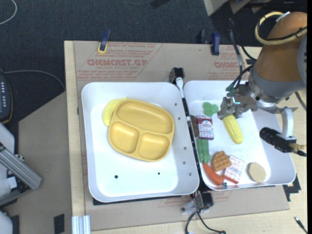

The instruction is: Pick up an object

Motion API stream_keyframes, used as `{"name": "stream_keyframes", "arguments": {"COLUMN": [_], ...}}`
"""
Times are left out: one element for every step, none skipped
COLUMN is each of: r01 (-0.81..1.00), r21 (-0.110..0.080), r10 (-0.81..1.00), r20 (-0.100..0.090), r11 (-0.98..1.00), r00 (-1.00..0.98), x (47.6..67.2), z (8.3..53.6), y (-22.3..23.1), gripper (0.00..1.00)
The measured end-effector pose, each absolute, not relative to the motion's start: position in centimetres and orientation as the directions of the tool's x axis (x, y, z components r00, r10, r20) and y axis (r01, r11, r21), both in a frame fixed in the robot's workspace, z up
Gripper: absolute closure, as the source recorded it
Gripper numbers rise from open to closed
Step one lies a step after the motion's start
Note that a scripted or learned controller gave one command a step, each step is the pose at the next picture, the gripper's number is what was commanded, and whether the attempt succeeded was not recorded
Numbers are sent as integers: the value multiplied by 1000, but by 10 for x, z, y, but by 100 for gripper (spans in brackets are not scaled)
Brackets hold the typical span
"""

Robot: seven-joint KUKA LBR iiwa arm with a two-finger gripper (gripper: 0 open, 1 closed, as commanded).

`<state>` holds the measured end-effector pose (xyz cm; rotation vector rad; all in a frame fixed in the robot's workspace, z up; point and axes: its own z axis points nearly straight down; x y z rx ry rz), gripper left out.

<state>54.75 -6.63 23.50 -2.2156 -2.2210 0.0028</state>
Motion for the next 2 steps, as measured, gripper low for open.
{"name": "stream_keyframes", "arguments": {"r01": [1000, 1000], "r21": [-4, 3], "r10": [1000, 1000], "r20": [1, 0], "r11": [1, 2], "r00": [-1, -2], "x": [541, 539], "z": [214, 228], "y": [-55, -48], "gripper": [100, 100]}}
